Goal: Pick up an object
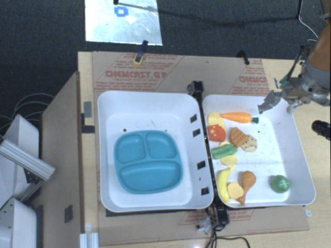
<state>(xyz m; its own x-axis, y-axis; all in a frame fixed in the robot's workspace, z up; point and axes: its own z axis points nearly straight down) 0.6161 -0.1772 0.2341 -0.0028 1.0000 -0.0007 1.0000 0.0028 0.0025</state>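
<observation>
The right bin (289,154) holds toy food: an orange carrot (238,117), a red tomato (216,134), a brown biscuit (239,136), a green pod (224,151), a yellow banana (223,183), a chicken drumstick (247,180) and a green ball (280,183). My gripper (280,105) hangs over the bin's far right corner, above and to the right of the carrot. It is open, and nothing sits between its fingers (267,103).
A blue divided plate (149,160) lies in the left bin (108,118). A black divider (202,138) with clips runs between the bins. A shiny sheet (123,14) lies beyond the bench, and cables trail at the far right.
</observation>
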